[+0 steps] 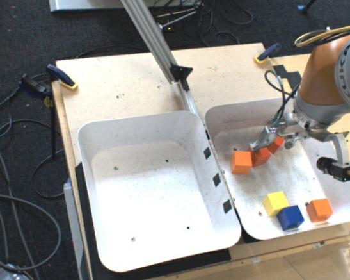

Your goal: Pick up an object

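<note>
In the right bin (340, 213), my gripper (272, 140) is low over its upper middle part, reaching in from the right. A red-orange block (263, 155) lies directly under and against the gripper tip, partly covered by it. An orange block (241, 161) sits just left of it, touching or nearly touching. Nearer the front edge of the bin lie a yellow block (275, 201), a blue block (290, 217) and another orange block (319, 210).
The left bin (96, 179) stands beside the right one, sharing a raised middle wall. A slanted metal camera pole (150, 33) comes down to the bins' far edge. Clamps (61, 76) hold the board corners. Cables trail from the wrist at right.
</note>
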Robot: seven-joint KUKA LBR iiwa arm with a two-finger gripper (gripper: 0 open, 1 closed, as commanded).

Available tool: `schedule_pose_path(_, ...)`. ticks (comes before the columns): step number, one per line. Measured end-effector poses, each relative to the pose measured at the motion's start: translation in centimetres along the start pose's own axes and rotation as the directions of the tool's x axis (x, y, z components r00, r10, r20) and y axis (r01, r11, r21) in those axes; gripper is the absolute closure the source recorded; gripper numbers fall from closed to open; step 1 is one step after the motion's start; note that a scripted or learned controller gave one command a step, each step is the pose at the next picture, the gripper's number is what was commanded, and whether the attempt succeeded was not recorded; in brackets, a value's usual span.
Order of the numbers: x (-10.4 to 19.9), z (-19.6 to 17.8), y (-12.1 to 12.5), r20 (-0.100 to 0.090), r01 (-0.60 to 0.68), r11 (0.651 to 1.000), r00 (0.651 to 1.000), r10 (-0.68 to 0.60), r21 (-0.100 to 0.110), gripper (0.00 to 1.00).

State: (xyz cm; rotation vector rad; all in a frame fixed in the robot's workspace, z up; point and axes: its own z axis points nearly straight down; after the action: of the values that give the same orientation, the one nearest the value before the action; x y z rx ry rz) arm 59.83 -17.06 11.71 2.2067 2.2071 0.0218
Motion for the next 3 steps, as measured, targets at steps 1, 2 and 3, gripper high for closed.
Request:
schedule_pose_path(1, -0.1, -1.1, 0.2, 0.002, 0.000, 1.000, 1.000, 0.000, -0.007, 1.00)
schedule_pose_path(2, -1.1, -6.9, 0.4, -0.001, 0.001, 1.000, 1.000, -0.001, 0.018, 1.00)
schedule_pose_path(3, -0.8, -11.3, 0.6, -0.002, 0.003, 1.000, 1.000, -0.003, 0.017, 1.00)
